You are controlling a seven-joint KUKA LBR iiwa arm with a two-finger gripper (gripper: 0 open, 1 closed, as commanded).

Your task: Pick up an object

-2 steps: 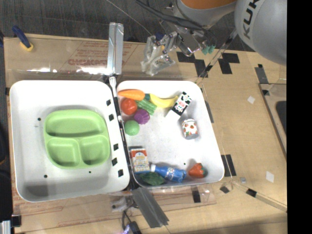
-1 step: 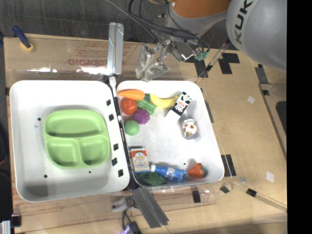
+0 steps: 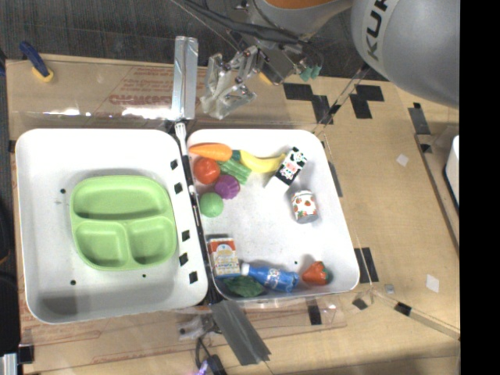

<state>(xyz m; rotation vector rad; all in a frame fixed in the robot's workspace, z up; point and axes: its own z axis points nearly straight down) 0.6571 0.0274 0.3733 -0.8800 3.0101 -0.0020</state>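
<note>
The right bin (image 3: pixel 336 233) holds several toy foods. Along its back left lie an orange carrot (image 3: pixel 211 151), a yellow banana (image 3: pixel 262 161), a red tomato (image 3: pixel 206 170), purple grapes (image 3: pixel 227 186) and a green ball (image 3: pixel 211 204). A black-and-white carton (image 3: pixel 291 165) and a white cup with red spots (image 3: pixel 304 206) sit toward the right. At the front are a small juice box (image 3: pixel 223 256), a blue bottle (image 3: pixel 269 276), a strawberry (image 3: pixel 315 273) and a dark green leaf (image 3: pixel 246 287). My gripper (image 3: pixel 227 92) hangs above the bench behind the right bin's back edge, nothing seen in it.
The left bin (image 3: pixel 39 178) carries a green divided tray (image 3: pixel 123 221). A metal divider bar (image 3: pixel 185 76) stands between the bins at the back. The arm's grey body (image 3: pixel 406 22) and cables fill the upper right.
</note>
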